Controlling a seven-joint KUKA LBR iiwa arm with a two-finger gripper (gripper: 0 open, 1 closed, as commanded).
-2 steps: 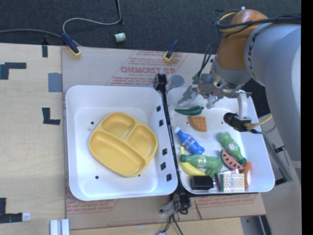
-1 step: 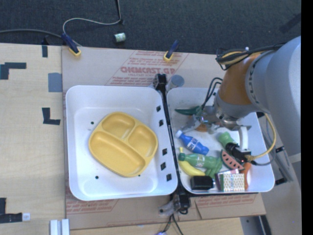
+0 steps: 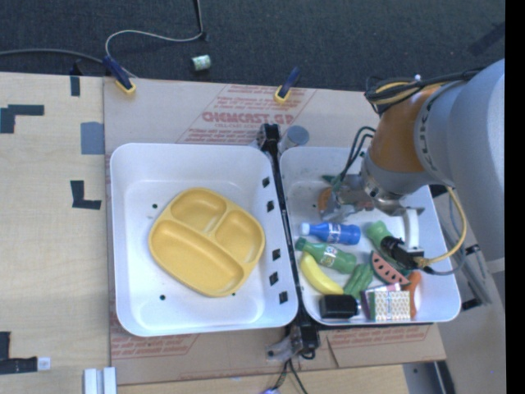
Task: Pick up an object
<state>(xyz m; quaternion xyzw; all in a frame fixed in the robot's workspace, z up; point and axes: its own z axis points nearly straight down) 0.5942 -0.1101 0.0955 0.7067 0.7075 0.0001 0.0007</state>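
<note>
Cardboard-covered bench (image 3: 230, 117), two white bins (image 3: 131, 220), dark carpet (image 3: 328, 23)

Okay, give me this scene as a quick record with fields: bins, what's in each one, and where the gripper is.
left bin: holds a yellow divided plate
right bin: holds a blue bottle, green bottle, banana, watermelon slice, black block and a patterned box
gripper: over the upper part of the right bin, just above the blue bottle
held object: cannot tell from this view
arm: reaches in from the right side
</note>
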